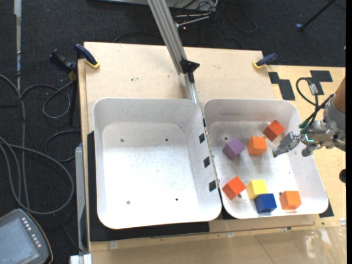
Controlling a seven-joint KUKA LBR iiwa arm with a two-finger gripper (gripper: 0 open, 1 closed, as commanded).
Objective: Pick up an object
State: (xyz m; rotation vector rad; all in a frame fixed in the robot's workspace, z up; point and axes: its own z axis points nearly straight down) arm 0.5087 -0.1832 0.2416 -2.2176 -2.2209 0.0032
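Seven small blocks (256, 146) in the right bin (308, 164): four orange, apparently, one purple, yellow, blue.

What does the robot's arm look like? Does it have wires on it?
At the right edge, the arm is a rounded grey tube with an orange band higher up. Its gripper is small, made of grey and dark metal, with a tiny greenish spot near the wrist. A thin black cable loops above it. The jaws are too blurry to describe.
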